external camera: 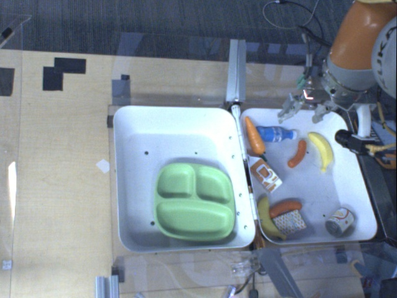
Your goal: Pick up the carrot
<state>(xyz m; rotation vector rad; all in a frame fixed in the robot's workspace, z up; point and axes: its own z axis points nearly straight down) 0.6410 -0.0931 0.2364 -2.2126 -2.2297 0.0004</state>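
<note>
A green divided tray [195,200] sits near in the left bin [127,166]; in the right bin [356,185] the carrot [253,136] lies against the left wall, beside a blue bottle [275,134]; farther back, the jaws [308,108] hang spread open, holding nothing, over the far rim.

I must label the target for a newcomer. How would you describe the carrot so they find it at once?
Look in the right bin, along its left wall near the top. The carrot lies there, touching a blue bottle. It is orange and tapered, unlike the redder, blunt-ended sausage further right.
</note>
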